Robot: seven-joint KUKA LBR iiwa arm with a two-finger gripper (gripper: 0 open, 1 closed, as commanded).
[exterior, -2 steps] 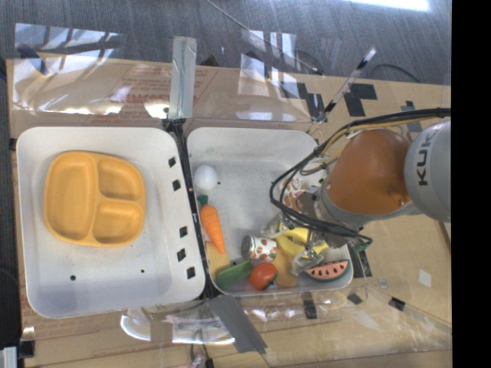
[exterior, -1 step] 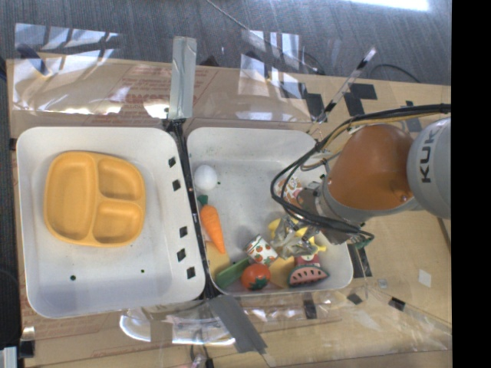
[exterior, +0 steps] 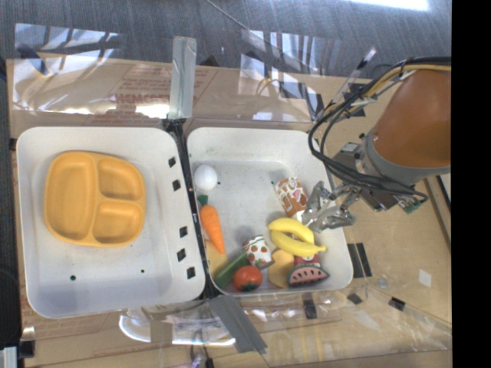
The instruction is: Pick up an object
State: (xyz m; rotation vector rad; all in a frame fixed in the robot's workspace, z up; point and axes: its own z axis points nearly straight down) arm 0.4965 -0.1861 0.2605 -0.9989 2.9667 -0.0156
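Observation:
The right bin (exterior: 253, 148) holds toy foods. A yellow banana (exterior: 293, 236) lies near its right wall, with a patterned brown-and-white piece (exterior: 291, 195) just above it. My gripper (exterior: 325, 212) hangs over the bin's right side, right of the banana's upper end, its fingers spread open with nothing between them. Along the bin's left side sit a white egg (exterior: 205, 177) and an orange carrot (exterior: 212, 228). At the bottom lie a tomato (exterior: 247, 278), a green piece (exterior: 230, 269), a cupcake-like piece (exterior: 258, 251) and a watermelon slice (exterior: 308, 272).
The left bin (exterior: 46, 282) bears a yellow divided plate (exterior: 93, 198). A black divider strip (exterior: 184, 198) runs between the bins. Cables (exterior: 345, 106) loop above the arm at the right. Bare bin floor lies in the upper middle of the right bin.

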